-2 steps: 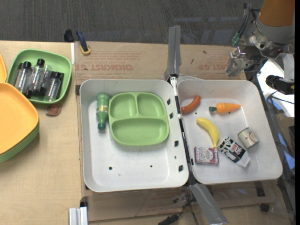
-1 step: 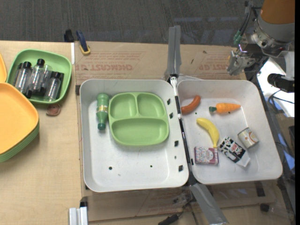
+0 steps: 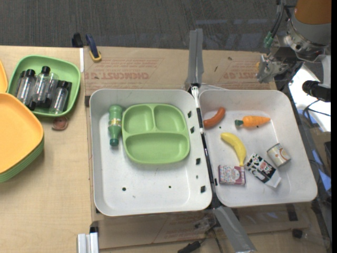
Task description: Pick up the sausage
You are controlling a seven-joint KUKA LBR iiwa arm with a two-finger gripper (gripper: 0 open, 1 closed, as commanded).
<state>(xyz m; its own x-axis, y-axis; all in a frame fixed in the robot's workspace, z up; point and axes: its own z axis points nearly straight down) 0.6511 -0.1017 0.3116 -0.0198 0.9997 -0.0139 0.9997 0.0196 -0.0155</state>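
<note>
The sausage (image 3: 214, 117) is a short reddish-orange link lying at a slant in the far left corner of the right bin (image 3: 300, 141), close to the divider between the bins. My gripper (image 3: 267, 70) hangs at the upper right, beyond the right bin's far rim and above the cardboard, well to the right of and farther back than the sausage. Nothing is between its fingers.
The right bin also holds a carrot (image 3: 253, 122), a banana (image 3: 235, 146), a pink packet (image 3: 231, 175), a cow-print carton (image 3: 262, 169) and a small can (image 3: 278, 155). A green divided plate (image 3: 156, 133) and a green bottle (image 3: 115, 124) lie in the left bin (image 3: 147, 194).
</note>
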